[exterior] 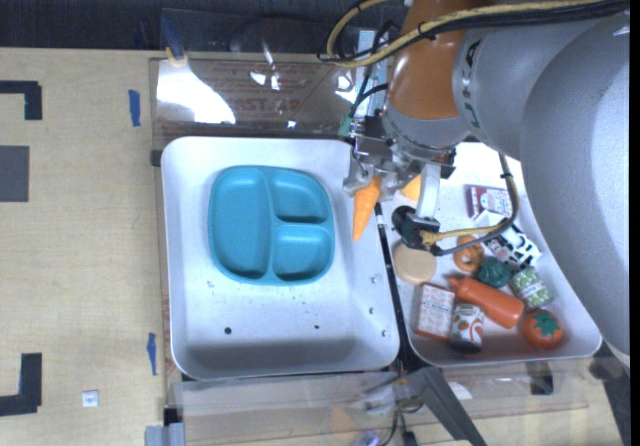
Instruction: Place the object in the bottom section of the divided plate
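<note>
The fingers are clamped on the top of an orange carrot, which hangs point-down just beside the blue divided plate, over the near edge of the left bin that holds the plate. Above the fingers rise the orange band and the grey arm. On the far side of the carrot from the plate, the right bin holds a tomato, a larger carrot, a small carton and other toy food.
</note>
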Robot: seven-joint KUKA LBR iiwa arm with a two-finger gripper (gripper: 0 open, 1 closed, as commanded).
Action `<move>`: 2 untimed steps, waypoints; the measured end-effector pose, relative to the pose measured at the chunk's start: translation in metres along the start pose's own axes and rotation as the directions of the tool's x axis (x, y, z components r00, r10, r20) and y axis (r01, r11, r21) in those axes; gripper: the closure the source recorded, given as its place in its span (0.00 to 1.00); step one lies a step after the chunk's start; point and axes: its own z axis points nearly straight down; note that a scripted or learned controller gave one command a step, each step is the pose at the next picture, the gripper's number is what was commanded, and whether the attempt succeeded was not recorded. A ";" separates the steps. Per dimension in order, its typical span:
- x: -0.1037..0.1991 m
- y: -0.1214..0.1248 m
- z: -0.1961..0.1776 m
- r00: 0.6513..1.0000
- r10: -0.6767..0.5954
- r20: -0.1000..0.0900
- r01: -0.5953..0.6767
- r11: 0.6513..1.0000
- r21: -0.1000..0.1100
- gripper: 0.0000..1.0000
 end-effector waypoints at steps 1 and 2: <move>0.016 0.015 -0.036 0.963 0.270 -0.002 -0.270 0.963 -0.006 1.00; 0.085 0.022 -0.055 0.708 0.706 -0.005 -0.706 0.708 -0.003 1.00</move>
